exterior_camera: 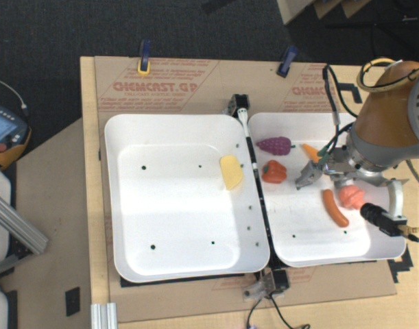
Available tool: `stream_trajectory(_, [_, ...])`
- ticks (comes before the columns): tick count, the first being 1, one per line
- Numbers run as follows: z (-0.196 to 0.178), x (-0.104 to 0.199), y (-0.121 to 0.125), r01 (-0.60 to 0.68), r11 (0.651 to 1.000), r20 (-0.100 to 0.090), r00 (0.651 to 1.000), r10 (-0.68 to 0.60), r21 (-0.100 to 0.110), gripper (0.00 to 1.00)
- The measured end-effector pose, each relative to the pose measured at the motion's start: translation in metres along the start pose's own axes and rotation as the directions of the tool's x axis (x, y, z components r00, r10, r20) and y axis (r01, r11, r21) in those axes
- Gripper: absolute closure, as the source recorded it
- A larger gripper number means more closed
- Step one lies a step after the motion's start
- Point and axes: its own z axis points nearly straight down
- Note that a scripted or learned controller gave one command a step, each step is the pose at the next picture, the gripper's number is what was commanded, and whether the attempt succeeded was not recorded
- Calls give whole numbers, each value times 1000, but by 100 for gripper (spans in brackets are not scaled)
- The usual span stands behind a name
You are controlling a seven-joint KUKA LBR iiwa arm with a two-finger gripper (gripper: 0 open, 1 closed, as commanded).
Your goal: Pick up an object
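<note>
The table (195,74) carried two white bins; the left bin (175,252) held a yellow piece (231,172); over the right bin (312,245) the arm (391,125) hung, its fingers (309,175) spread and holding nothing, near a purple piece (275,144), a red piece (274,173), an orange sausage (334,208) and a pink piece (352,196).

Looks like a robot lab or test cell. Two shallow white bins (175,197) side by side on a cardboard sheet (195,81) clamped to the desk with blue clips (145,55). Grey-and-orange industrial arm (387,122) reaching in from the right. Cables (339,108) trailing across the cardboard, dark carpet (72,19) below, aluminium framing (17,221) and a handheld control pendant (5,132) at the left edge.
</note>
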Motion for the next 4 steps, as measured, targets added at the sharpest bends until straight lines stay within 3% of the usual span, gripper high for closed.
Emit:
stream_trajectory(1, [62,-24,-13,-1,1000,0,1000,1,-3,0])
stream_trajectory(2, [48,-23,-11,1,1000,2,1000,-1,-11,100])
stream_trajectory(3, [58,18,27,7,1000,3,1000,-7,-13,100])
stream_trajectory(4, [-48,117,5,12,1000,-1,1000,-12,-17,100])
